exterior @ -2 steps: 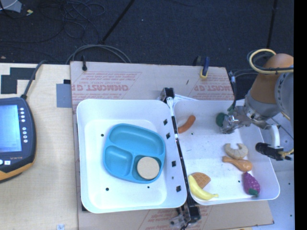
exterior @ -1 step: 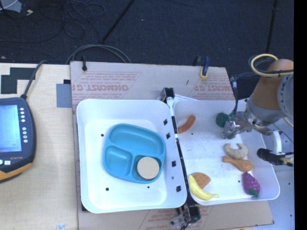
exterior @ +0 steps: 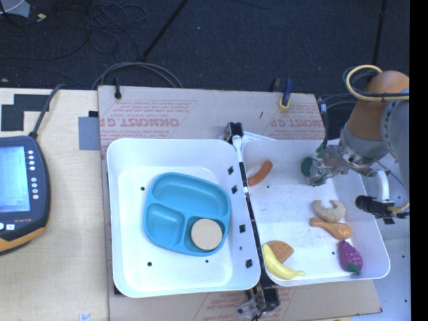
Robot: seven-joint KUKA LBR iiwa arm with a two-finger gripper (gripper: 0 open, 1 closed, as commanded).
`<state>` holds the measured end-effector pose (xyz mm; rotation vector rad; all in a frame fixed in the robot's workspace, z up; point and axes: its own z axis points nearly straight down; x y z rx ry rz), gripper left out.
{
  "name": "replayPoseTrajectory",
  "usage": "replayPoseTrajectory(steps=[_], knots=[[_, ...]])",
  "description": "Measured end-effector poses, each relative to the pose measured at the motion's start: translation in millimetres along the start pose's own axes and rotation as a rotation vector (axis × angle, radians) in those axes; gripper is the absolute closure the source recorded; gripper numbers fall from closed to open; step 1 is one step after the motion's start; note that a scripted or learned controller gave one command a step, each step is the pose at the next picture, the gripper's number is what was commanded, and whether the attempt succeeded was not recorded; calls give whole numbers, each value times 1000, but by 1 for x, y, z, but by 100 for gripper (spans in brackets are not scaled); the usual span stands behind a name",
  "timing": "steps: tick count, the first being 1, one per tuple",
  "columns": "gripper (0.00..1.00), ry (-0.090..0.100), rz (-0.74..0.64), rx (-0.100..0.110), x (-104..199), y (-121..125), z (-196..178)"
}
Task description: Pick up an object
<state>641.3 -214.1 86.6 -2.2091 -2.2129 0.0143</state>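
Tool (exterior: pixel 315 172) sits low in right bin (exterior: pixel 294 154) near sausage (exterior: pixel 260 172).

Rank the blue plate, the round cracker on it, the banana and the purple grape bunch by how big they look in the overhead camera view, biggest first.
1. blue plate, by far the largest
2. banana
3. round cracker
4. purple grape bunch

The banana and the cracker look close in size, so their order is unsure.
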Motion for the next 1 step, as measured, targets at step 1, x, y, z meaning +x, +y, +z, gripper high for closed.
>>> replayPoseTrajectory(steps=[1], knots=[[100,-1,0,-1,0,-1,-10]])
